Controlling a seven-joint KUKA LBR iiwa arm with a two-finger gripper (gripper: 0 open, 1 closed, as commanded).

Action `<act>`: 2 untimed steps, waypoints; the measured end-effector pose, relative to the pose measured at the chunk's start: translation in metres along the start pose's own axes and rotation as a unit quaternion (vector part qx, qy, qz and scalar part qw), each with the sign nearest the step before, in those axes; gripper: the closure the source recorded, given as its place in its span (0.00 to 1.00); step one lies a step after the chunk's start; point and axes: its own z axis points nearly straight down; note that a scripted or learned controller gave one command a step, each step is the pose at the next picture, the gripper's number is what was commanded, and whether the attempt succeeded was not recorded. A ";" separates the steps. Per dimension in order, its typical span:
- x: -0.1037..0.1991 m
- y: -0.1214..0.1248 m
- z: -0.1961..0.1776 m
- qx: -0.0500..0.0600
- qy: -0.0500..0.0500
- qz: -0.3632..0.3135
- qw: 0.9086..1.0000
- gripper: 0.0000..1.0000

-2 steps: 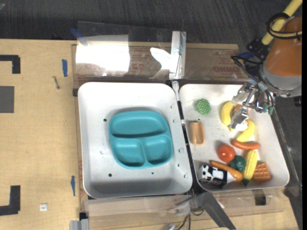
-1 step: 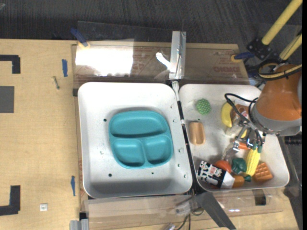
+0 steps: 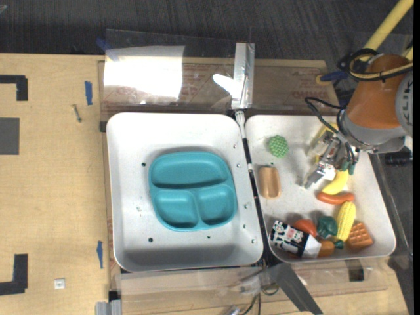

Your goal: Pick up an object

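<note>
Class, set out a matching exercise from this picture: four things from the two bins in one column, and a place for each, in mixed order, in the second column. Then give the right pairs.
Things:
1. teal tray
2. green ball
3. corn cob
4. black-and-white box

Places:
A. right bin, near corner beside the divider
B. right bin, far part, near the divider
C. middle of the left bin
D. right bin, nearer part, below the banana

Pairs: 1-C, 2-B, 3-D, 4-A
</note>
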 end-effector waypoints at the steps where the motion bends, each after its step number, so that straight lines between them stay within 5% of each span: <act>1: 0.049 -0.029 -0.001 0.001 0.002 0.008 1.000 0.00; 2: -0.031 0.018 0.000 0.000 0.001 -0.035 0.999 0.00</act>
